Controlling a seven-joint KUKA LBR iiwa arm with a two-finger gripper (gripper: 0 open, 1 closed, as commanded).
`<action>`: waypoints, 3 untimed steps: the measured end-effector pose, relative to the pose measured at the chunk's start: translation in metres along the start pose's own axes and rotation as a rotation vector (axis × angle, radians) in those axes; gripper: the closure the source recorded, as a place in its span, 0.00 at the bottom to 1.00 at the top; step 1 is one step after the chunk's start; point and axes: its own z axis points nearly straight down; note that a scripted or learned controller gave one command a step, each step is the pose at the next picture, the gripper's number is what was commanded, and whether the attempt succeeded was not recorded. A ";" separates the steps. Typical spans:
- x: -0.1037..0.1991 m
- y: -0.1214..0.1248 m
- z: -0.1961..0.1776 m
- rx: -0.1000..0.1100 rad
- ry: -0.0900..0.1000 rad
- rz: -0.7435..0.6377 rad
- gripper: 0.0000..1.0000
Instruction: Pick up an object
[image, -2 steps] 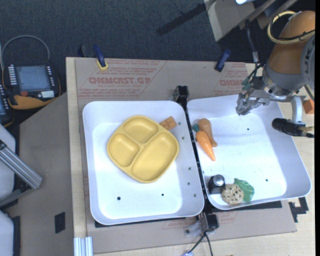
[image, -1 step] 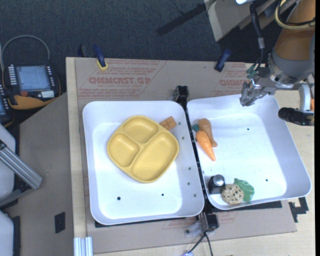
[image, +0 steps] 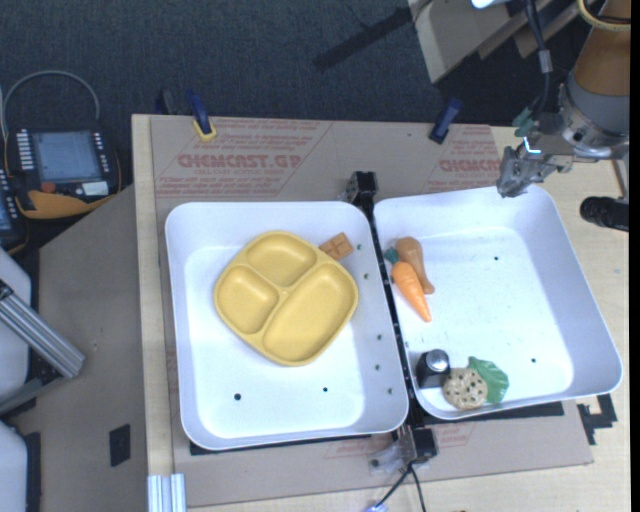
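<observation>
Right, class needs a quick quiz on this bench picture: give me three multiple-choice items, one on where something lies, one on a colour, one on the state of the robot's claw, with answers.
1. Where does the carrot lie?
A. on the yellow plate
B. in the right bin, by its left wall
C. on the cardboard outside the bins

2. What colour is the divided plate in the left bin?
A. yellow
B. blue
C. red

3. How does the claw stand?
A. gripping the cookie
B. resting on the plate
C. above the far corner of the right bin, holding nothing

Answers:
1 B: the carrot lies in the right bin beside the middle divide.
2 A: the plate is plainly yellow.
3 C: the claw sits at the bin's far edge, away from the cookie, with no object in it.
</observation>
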 end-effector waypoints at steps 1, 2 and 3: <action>0.052 -0.001 0.019 0.011 0.004 -0.004 1.00; 0.101 -0.005 0.016 0.010 0.003 -0.003 1.00; 0.151 -0.013 0.020 0.011 0.004 -0.005 1.00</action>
